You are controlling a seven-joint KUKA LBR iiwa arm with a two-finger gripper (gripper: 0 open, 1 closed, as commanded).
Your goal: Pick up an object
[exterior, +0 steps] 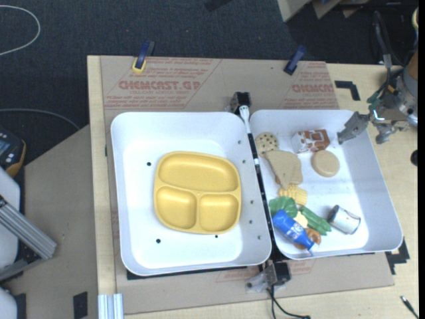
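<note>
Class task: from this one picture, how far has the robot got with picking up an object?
Done: nothing looks lifted; the round biscuit, blue packet and small can all lie in the right bin. In hand: the pincer sits at that bin's upper right edge, nothing visible between its fingers. Left: descend, grasp, lift. The yellow tray sits in the left bin.

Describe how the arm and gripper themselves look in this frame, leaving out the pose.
At the view's right edge, the gripper is grey metal with two slim, angular fingers. Above it sits a bulkier silver-grey wrist housing with a small green detail and dark cables running upward. The picture is too blurred to show any markings.
</note>
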